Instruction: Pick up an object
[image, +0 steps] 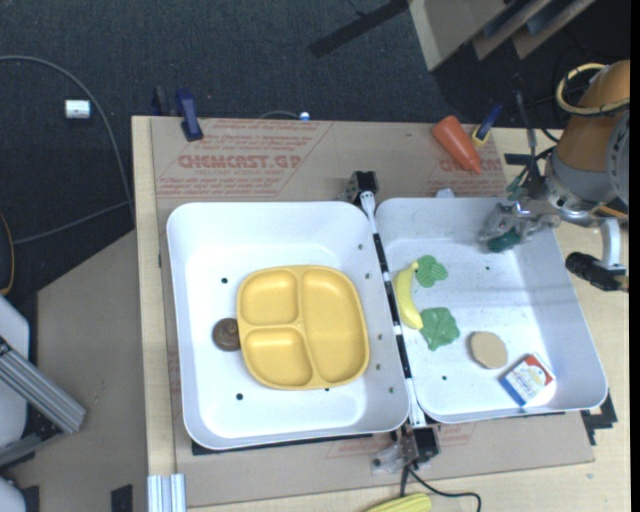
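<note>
My gripper (505, 228) hangs over the far right part of the right bin (560, 300), low above its floor. A small dark teal thing (497, 240) sits right at the gripper's tip, too small to tell whether it is held. In the same bin lie a yellow banana (405, 296), a green broccoli piece (430, 270) beside it, and a second green piece (439, 327) below. A tan round biscuit (488, 349) and a small red, white and blue box (526, 379) lie near the bin's front right.
The left bin (200, 300) holds a yellow divided plate (301, 326) with a brown round disc (227, 333) at its left side. An orange item (457, 144) and a blue clamp (187, 114) lie on the board behind the bins.
</note>
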